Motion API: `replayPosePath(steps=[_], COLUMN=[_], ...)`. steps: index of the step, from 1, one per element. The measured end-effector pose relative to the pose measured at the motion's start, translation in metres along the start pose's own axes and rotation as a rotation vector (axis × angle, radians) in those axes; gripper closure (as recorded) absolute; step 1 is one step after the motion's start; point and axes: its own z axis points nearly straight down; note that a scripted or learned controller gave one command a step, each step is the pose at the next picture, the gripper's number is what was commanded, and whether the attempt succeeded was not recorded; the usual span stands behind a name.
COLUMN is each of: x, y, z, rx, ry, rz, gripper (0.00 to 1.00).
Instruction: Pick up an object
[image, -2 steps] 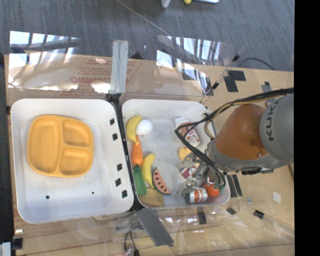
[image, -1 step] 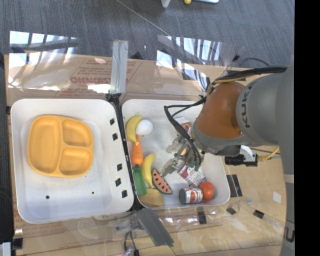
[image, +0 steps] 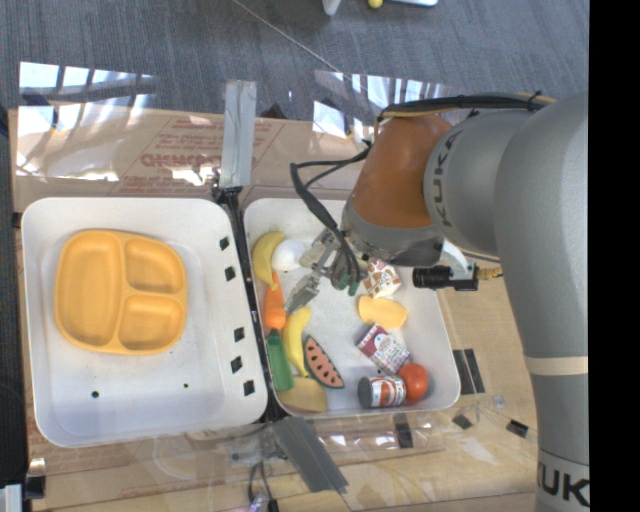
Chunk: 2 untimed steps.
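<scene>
Nearest the camera, beside the watermelon slice, a can, tomato and banana crowd the right bin; a descent could jam between neighbours. Farther back, the gripper hangs with jaws spread, pinching nothing, near the white egg.

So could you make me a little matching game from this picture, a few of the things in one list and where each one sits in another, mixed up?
Things:
1. yellow divided plate
2. watermelon slice
3. tomato
4. gripper

Places:
A. near corner of the right bin, beside a small can
B. over the far part of the right bin, by a banana
C. alone in the left bin
D. lower middle of the right bin, next to a banana

Pairs: 1-C, 2-D, 3-A, 4-B
</scene>
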Motion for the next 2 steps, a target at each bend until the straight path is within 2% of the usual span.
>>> replayPosePath(steps=[1,2], x=[0.0368,0.0372], y=[-0.0188,-0.0164], z=[0.0345,0.0259], rx=[0.002,0.001], ry=[-0.010,-0.007], rz=[0.025,0.017], gripper=[0.00,1.00])
